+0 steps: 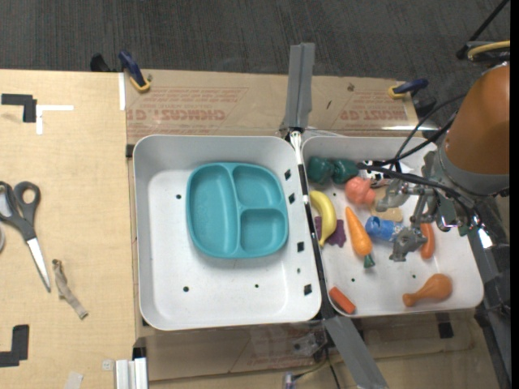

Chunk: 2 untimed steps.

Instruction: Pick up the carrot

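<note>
Right bin (466, 302): carrot (358, 232) lying slanted near the middle, between banana (323, 213) and blue toy (379, 228), green tip toward the near wall. Tool (411, 235) hanging just right of the blue toy, apart from the carrot; grip state impossible to tell. Left bin (154, 298): teal divided plate (238, 209). Surface (65, 217): scissors (24, 221) at left.
</note>
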### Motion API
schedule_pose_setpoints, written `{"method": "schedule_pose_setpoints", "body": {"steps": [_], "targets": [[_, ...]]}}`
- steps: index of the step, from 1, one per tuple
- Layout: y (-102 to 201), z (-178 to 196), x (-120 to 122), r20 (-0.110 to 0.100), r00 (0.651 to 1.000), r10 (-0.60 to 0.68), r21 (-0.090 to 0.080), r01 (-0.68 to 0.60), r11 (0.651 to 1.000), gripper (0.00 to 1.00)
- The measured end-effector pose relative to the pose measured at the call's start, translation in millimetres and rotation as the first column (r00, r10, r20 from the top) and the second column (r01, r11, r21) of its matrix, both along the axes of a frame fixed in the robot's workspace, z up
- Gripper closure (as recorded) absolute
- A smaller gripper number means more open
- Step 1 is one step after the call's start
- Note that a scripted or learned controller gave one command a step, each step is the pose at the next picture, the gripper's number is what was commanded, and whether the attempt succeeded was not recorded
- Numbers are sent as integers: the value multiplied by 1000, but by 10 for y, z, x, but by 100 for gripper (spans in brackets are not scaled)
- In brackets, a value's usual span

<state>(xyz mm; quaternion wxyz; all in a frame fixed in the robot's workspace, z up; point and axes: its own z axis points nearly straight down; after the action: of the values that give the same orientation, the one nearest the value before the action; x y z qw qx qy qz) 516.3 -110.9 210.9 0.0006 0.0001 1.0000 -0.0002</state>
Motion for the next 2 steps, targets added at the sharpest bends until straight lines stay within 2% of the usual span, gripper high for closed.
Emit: {"method": "schedule_pose_setpoints", "body": {"steps": [1,2], "targets": [[152,-1188,192,1,999,49,0,-49,999,0],[161,-1091,205,4,999,52,-1,-52,999,100]]}}
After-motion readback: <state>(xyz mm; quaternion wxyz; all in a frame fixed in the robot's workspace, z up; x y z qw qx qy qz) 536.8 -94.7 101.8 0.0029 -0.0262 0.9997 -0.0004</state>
